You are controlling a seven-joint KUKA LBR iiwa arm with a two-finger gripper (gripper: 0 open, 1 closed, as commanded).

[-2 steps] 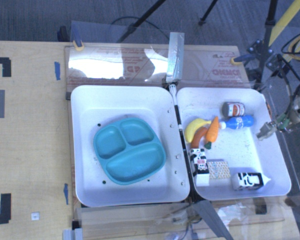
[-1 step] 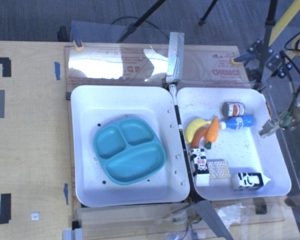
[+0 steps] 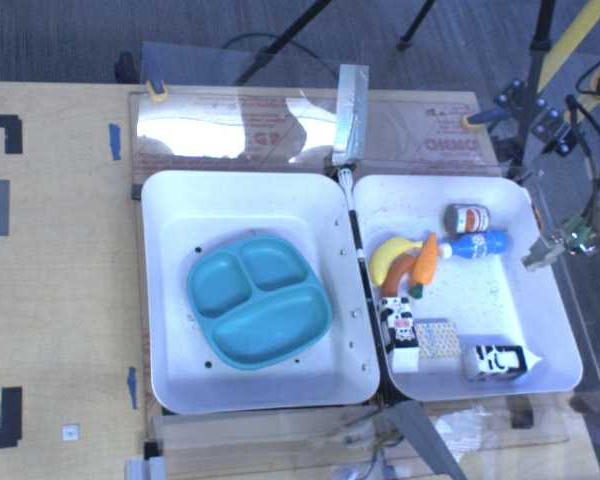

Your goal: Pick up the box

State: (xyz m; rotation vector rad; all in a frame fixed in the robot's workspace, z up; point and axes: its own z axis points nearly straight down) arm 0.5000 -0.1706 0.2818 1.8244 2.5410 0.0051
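We look down on a pale wooden surface point(image 3: 60, 298) carrying two white bins, with dark carpet and tripod legs point(image 3: 430, 8) beyond it. The left bin point(image 3: 170, 218) holds a blue divided plate point(image 3: 259, 300). In the right bin point(image 3: 540, 318), the box point(image 3: 437, 340) (patterned, lying flat) sits near the front wall, between a black-and-white carton point(image 3: 399, 328) and a second carton point(image 3: 500, 361). A banana point(image 3: 388, 257), carrot point(image 3: 425, 260), can point(image 3: 467, 218) and blue bottle point(image 3: 477, 245) lie behind it. The tool point(image 3: 545, 253) hangs at the bin's right rim, well apart from the box; we cannot tell how it is set.
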